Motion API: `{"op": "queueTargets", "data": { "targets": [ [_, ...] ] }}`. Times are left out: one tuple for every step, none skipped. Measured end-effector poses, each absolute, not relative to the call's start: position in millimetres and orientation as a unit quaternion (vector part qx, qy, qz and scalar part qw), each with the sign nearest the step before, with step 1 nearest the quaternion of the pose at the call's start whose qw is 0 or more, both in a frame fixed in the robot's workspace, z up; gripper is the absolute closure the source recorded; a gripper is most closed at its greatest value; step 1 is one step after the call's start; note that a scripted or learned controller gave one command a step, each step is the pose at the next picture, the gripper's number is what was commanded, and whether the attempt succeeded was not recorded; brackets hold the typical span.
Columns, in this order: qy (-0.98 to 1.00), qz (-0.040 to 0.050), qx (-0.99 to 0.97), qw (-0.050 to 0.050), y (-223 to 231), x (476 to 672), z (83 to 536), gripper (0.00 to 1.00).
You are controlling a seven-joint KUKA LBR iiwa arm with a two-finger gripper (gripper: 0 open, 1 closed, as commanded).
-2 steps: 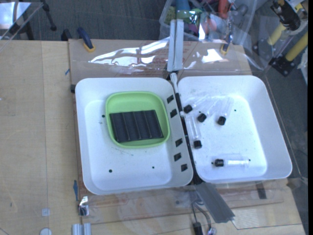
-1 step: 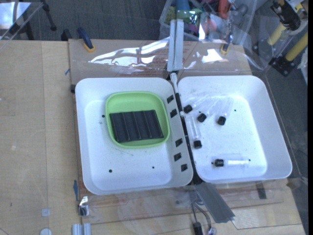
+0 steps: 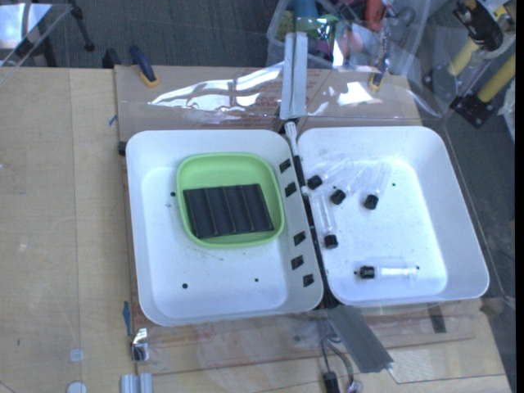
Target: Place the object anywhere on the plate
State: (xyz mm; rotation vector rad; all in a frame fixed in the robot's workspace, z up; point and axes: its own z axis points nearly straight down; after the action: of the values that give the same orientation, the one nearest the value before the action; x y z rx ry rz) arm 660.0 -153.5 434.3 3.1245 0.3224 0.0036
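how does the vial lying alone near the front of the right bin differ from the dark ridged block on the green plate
The clear plastic vial with a black cap is see-through; the dark ridged rectangular block is opaque and near black. The vial is slim and much smaller; the block is broad and flat. The vial lies on the floor of the right white bin; the block rests on the green square plate in the left white bin. Both lie flat.

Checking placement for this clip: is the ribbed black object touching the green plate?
Touching. The camera view shows the ribbed black object lying flat inside the green plate, resting on its floor in the left bin.
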Motion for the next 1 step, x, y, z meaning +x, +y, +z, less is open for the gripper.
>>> {"op": "queueTargets", "data": {
  "targets": [
    [0.103, 0.0011, 0.995, 0.000, -153.5, 660.0, 434.3, 0.00]
  ]
}}
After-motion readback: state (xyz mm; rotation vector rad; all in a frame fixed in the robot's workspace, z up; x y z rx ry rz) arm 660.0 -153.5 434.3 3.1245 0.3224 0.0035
